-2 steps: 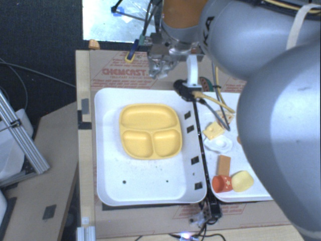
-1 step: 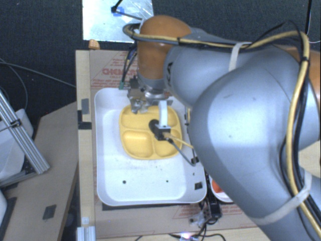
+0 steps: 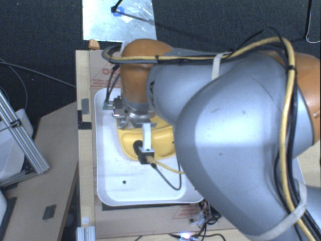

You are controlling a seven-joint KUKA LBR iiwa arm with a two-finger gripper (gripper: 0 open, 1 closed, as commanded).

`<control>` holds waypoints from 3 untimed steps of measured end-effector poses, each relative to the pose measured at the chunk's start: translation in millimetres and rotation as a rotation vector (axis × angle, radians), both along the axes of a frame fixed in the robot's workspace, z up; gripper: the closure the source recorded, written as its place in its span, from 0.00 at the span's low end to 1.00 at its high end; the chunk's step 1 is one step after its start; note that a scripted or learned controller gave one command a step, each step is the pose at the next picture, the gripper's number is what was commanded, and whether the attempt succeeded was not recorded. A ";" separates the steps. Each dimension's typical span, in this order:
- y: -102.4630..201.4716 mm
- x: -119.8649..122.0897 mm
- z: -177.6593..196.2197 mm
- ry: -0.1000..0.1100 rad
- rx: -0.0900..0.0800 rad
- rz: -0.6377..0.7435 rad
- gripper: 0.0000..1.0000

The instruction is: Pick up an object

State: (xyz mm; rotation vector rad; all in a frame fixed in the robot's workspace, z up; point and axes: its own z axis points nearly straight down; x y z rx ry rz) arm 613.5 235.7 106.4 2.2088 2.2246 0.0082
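On the bench, the white bin (image 3: 114,185) held a yellow thing (image 3: 161,137) lying longways across it, right under the gripper (image 3: 133,120), and I could not tell if the gripper was spread or squeezed.

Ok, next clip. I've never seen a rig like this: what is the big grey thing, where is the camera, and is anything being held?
The big grey shape is a robot arm reaching in from the right. The orange band sits just above its wrist. A single fixed camera looks down at a slant on the bench. The gripper, the arm's grasping tool, hangs low over a shallow white bin. In that bin lies a rounded yellow object, partly hidden under the arm. The wrist blocks the spot where the gripper meets it, so I cannot tell whether anything is held.
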 end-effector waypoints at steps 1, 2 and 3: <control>-11.2 -10.5 -7.9 -0.012 0.007 -0.004 1.00; 1.5 -125.3 75.2 0.010 0.006 0.001 1.00; -1.5 -54.7 95.0 0.001 0.003 -0.005 1.00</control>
